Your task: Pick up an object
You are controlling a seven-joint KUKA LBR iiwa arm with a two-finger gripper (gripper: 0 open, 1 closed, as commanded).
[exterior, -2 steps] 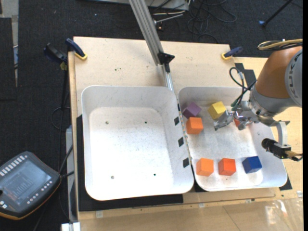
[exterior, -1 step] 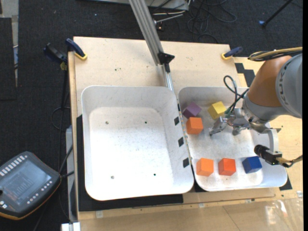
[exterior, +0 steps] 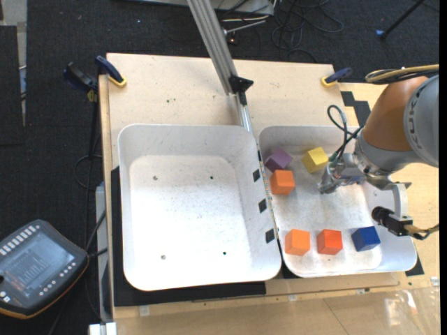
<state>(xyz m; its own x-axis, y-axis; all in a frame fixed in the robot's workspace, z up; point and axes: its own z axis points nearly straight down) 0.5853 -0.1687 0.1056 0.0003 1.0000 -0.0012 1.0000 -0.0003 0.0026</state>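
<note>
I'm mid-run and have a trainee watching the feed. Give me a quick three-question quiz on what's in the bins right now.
1. True or false: all the blocks lie in the right bin.
2. How many blocks are there in total?
3. Which block lies nearest the pincer? A) blue block B) yellow block C) purple block

Key
1. True. The left bin holds no blocks.
2. Six: purple block, yellow block, orange block, a second orange block, red-orange block, blue block.
3. B, the yellow block, just up and left of the pincer.
</note>
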